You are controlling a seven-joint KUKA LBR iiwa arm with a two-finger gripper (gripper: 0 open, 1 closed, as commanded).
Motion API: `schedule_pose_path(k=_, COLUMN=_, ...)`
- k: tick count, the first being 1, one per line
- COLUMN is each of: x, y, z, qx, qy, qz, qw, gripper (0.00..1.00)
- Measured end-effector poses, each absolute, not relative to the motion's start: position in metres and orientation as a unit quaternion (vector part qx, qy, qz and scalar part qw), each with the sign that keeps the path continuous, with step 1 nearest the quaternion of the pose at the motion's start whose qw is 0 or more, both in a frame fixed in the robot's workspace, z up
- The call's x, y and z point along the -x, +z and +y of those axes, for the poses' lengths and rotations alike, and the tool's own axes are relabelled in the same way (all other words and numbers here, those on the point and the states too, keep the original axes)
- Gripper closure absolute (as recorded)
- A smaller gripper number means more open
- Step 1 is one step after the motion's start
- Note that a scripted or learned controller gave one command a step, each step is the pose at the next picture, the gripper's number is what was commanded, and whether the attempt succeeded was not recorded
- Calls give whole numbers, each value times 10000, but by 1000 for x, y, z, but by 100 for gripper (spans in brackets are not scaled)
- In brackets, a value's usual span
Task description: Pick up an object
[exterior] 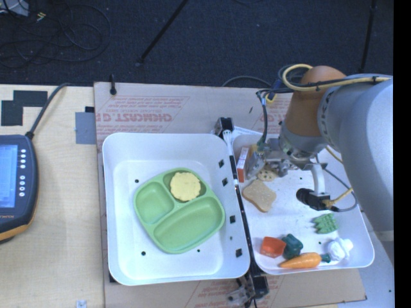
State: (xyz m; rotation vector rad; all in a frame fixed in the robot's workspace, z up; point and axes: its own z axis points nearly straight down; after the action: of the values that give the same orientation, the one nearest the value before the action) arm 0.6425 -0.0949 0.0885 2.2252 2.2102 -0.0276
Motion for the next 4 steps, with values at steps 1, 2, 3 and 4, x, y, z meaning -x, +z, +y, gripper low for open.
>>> schedule_pose_path(k=1, x=-642, y=88, z=-99, qx=-7083, qy=-47, qz=7059, qw=0, gripper=0)
schedule_pose_path(k=2, x=-644, y=86, z=-122, qx=-7075, qy=-8, qz=7067, qw=-54, gripper=0)
schedule_pose_path(k=3, x=-643, y=92, z=-123, qx=-7069, qy=-23, qz=7073, qw=-73, gripper=100)
schedule_pose_path(k=4, x=-609, y=227, z=-82, qx=-7057, qy=38, qz=7084, qw=31, gripper=100)
